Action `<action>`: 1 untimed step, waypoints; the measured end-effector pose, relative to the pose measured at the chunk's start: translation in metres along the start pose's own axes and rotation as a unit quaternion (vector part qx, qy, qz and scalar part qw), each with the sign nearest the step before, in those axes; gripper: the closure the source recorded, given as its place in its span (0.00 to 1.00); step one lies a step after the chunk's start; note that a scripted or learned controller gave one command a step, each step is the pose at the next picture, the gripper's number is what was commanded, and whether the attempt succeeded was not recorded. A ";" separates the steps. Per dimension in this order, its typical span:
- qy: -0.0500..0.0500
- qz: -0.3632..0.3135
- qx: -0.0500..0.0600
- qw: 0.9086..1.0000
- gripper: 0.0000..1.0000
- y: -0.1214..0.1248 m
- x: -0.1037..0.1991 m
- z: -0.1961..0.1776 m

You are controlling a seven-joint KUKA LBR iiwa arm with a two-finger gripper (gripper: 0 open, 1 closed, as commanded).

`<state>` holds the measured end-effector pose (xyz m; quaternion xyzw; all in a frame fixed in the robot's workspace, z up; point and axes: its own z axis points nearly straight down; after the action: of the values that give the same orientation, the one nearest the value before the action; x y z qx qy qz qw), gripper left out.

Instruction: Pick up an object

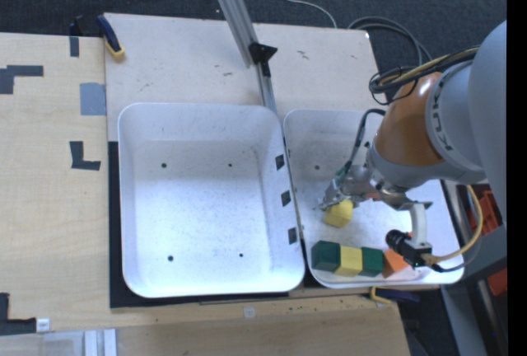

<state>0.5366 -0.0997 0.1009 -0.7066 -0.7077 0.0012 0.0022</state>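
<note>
**One grasp under way in right bin**

Two bins noted; landmark: right bin (300,150). Yellow block (338,214) lying near its middle, directly beneath gripper (339,196). Pincer state: cannot tell, tips masked by wrist and glare. Green-yellow-green bar (349,259) and orange piece (394,262) resting along the bin's near wall.

Advised: centre over block, descend squarely, close firmly, lift straight to clear the bar.

Obscured: contact between tool and block; bin's right wall, covered by arm (428,132).
</note>
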 end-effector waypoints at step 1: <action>0.000 -0.004 -0.006 1.000 1.00 0.033 0.070 -0.095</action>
<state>0.5704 -0.0298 0.1963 -0.7041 -0.7101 -0.0031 -0.0017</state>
